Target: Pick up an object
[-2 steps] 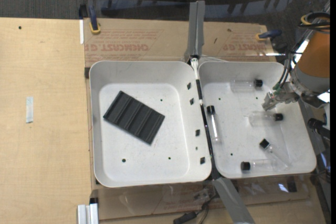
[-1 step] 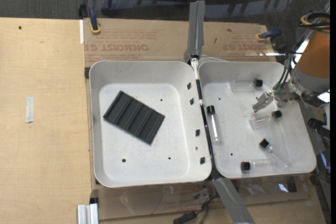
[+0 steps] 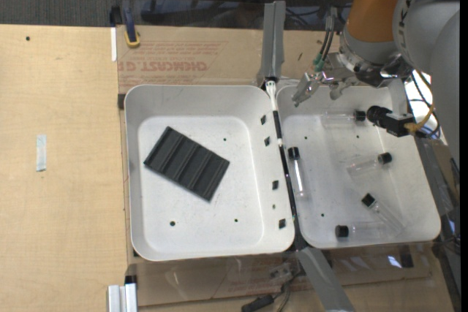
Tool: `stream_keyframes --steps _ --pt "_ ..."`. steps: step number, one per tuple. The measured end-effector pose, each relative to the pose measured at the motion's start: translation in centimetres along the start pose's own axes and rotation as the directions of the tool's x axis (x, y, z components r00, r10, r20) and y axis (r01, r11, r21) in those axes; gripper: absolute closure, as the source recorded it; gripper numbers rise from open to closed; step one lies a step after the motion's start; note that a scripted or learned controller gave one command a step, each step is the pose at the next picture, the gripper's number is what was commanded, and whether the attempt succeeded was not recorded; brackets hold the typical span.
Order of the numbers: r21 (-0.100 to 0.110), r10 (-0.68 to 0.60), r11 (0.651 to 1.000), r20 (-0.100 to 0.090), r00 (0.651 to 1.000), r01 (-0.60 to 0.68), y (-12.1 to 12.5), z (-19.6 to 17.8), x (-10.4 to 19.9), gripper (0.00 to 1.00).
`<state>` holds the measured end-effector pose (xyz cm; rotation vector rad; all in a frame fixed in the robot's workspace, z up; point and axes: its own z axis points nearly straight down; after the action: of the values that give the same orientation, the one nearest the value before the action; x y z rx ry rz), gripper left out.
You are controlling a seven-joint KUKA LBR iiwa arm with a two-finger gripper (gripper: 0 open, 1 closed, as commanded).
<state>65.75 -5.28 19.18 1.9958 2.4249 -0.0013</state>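
End effector (image 3: 316,86) above right bin's (image 3: 431,226) far edge, finger state unclear, arm entering from right

Robotics lab, white bins (image 3: 139,157) (cardboard-topped bench (image 3: 58,99))

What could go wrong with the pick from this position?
1. The gripper hangs over the far rim of the right bin; going straight down, it may hit the rim.
2. The small black-capped clear pieces there are hard to see and may slip.
3. The dark ribbed slab lies flat in the left bin, far away.
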Motion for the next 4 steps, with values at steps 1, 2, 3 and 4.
stream_keyframes --steps 1,2,3,4 --pt "0.002 -0.003 1.000 0.000 1.000 0.003 -4.2 4.9 -6.9 0.00" --pt "0.001 -0.019 1.000 -0.001 1.000 0.019 -11.8 9.0 -11.5 0.00" --pt "0.003 0.015 1.000 -0.001 1.000 -0.015 -3.3 10.1 -14.7 0.00" --pt "0.003 0.015 1.000 -0.001 1.000 -0.015 -3.3 10.1 -14.7 0.00"
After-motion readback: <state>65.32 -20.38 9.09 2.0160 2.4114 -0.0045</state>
